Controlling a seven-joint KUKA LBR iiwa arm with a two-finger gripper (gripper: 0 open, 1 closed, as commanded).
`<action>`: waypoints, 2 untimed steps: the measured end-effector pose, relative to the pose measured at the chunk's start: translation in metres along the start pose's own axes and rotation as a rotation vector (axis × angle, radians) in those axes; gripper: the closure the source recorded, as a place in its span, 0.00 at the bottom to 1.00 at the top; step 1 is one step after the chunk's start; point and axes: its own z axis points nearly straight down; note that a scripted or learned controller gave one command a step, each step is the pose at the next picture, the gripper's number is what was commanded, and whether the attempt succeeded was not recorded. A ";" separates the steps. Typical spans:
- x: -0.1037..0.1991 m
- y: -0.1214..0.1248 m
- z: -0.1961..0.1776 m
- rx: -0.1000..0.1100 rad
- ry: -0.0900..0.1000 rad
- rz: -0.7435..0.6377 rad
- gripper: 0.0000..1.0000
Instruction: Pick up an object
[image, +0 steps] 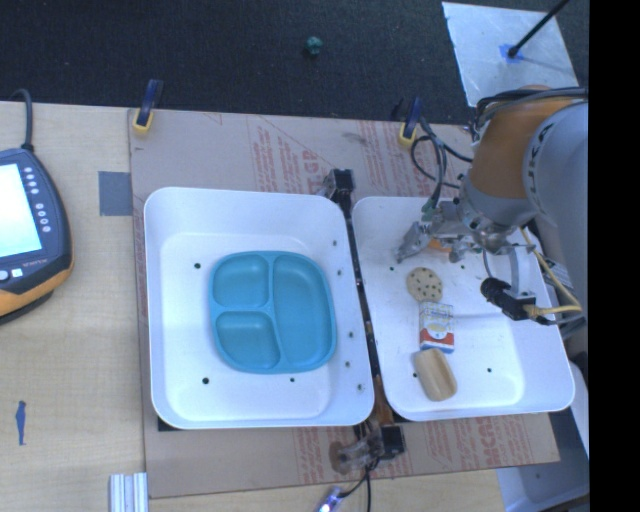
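In the right bin (540, 385) lie a round chocolate-chip cookie (424, 284), a small white, red and blue carton (436, 328) and a tan bread roll (435, 375), lined up from far to near. My gripper (431, 249) hovers at the bin's far side, just above the cookie. Its fingers are open and hold nothing. The grey arm with its orange band (510, 150) reaches in from the right.
The left bin (170, 390) holds a blue divided plate (272, 310). A teach pendant (25, 225) lies on the bench at the far left. Clamps (146, 108) sit along the bench's far edge.
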 end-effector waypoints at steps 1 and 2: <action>0.005 -0.043 0.011 0.000 0.000 0.003 0.00; 0.016 -0.015 0.010 -0.002 0.000 0.003 0.00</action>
